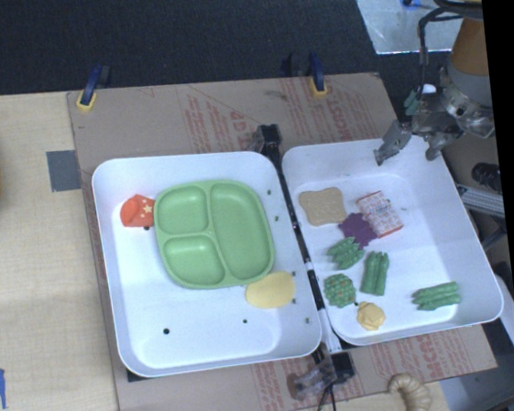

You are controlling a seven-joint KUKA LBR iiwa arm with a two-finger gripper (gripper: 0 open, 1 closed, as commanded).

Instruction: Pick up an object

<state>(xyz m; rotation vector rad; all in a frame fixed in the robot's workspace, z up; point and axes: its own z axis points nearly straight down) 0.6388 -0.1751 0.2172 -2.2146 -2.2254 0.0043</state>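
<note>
From above, the gripper [412, 146] hangs over the right bin [457, 223] at its one o'clock corner, fingers spread apart and holding nothing, just inside the far rim. Below it the bin floor lies bare along the right wall. The objects cluster toward the bin's nine o'clock side: a tan bread slice [322, 205], a red-and-white packet [380, 213] touching a purple piece [357, 228], then two green bits [345, 253] [338, 289] and a green stalk [374, 272]. At six o'clock a yellow lump [371, 316] sits near the front rim, and a green piece [436, 296] lies alone at five o'clock. The left bin [143, 342] carries a green divided plate [214, 232], a red piece [137, 211] at its ten o'clock and a yellow piece [270, 290] at five.
</note>
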